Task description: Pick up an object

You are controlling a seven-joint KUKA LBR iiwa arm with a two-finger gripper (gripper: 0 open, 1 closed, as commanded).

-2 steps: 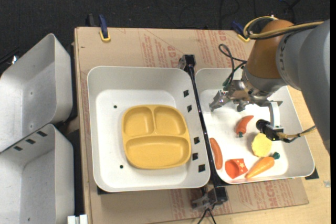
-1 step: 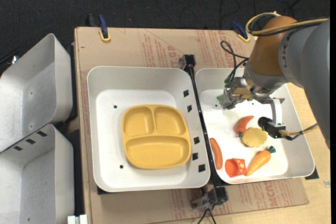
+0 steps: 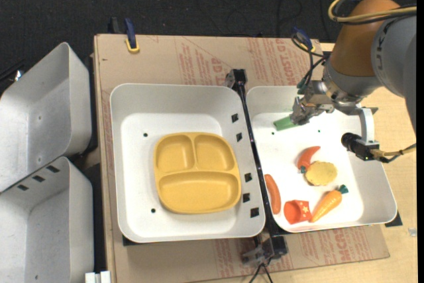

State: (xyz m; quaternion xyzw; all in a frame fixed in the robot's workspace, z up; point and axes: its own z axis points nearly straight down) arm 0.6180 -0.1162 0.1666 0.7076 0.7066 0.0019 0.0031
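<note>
I've got the end effector (image 3: 303, 109) low at the back of the right bin (image 3: 377, 205), right on a green piece (image 3: 283, 122) whose long axis runs out to its left, tilted; grip state I can't tell. Count: 1 green piece, 1 chilli (image 3: 307, 156), 1 biscuit (image 3: 321, 173), 1 carrot (image 3: 327, 203), 1 sausage (image 3: 272, 192), 1 red pepper (image 3: 297, 210), 1 yellow tray (image 3: 197, 171) in the left bin (image 3: 126, 162)

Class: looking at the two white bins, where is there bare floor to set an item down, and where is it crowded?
Left bin: bare margin all around the yellow plate. Right bin: free between the green piece and the sausage. Crowded around the cookie, carrot and red peppers.
</note>
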